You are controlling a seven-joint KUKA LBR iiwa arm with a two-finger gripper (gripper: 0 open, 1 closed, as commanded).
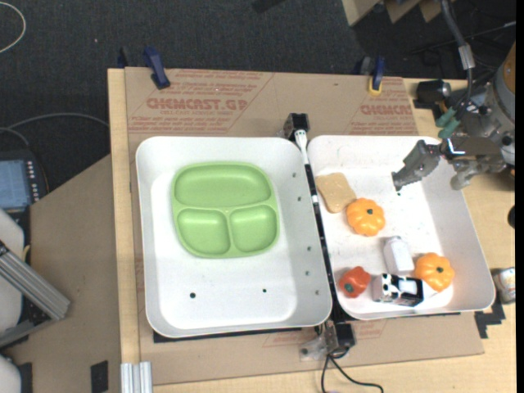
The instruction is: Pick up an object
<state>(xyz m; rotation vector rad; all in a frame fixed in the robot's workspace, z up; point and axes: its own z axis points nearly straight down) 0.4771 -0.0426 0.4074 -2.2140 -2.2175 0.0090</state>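
The right bin (458, 211) holds a tan slab like a slice of bread (336, 191), an orange pumpkin (365, 217), a small white and grey block (399, 256), a second orange pumpkin (433, 271), a red tomato-like piece (354, 281) and a black and white toy (400, 289). My gripper (432, 177) hangs over the bin's far right part, up and to the right of the first pumpkin. It is open, with bare bin floor between its two fingers. One dark finger (412, 168) points down-left.
The left bin (155, 244) holds a green three-part plate (224, 209). Clamps sit at the cardboard's back edge (155, 68) (376, 79). Cables and hardware crowd the right side by the arm (483, 113).
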